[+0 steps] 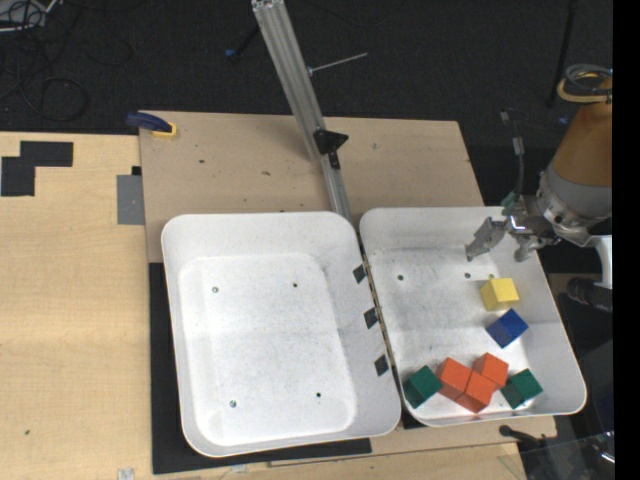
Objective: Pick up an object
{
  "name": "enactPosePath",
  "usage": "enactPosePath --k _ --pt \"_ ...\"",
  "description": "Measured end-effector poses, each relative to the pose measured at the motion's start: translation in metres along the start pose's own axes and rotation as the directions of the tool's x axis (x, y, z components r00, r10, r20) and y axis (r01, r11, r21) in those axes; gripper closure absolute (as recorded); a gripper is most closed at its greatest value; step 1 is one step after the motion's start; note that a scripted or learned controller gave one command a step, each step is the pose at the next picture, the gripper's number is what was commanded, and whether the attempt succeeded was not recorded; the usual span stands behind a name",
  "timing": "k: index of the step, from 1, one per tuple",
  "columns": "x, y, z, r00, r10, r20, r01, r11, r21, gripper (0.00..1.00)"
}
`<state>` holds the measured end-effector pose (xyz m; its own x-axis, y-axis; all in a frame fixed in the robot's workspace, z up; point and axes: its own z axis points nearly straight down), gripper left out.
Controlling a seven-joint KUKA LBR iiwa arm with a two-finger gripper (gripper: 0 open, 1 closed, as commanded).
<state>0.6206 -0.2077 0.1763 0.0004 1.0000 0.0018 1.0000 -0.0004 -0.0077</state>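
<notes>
Blocks are what I'm after, and they all lie in the right bin (400,230), none of them in my grip. My gripper (503,242) hangs over that bin's far right part, with the grey arm (580,163) and its orange band coming in from the right edge. I can see the two fingers (484,240) spread apart with nothing between them — one points out to the left, the other sits closer to the wrist.

Just below the fingers, nearest of all, lies the yellow block (499,291), apart from them. A little further toward me is the blue block (507,327), just beside the yellow one but not touching it as far as I can tell. Well below the fingers, at the bin's near edge, sits a tight cluster — orange blocks (472,378) pressed together in the middle, a green block (422,384) touching on their left and another green block (522,387) on their right.

Far to the left of the fingers is the left bin (180,238).
</notes>
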Motion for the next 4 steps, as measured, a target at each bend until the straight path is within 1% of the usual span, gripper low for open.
enactPosePath --k 1,2,3,4 --pt "0.006 0.003 0.063 1.000 -0.004 -0.001 0.004 1.000 0.001 0.00" --pt "0.005 0.005 0.049 1.000 -0.003 0.001 0.003 1.000 -0.005 1.00" --pt "0.003 0.000 0.005 1.000 0.002 0.002 -0.002 1.000 -0.009 1.00" --pt "0.002 0.000 -0.036 1.000 -0.001 0.003 0.001 1.000 -0.010 1.00"
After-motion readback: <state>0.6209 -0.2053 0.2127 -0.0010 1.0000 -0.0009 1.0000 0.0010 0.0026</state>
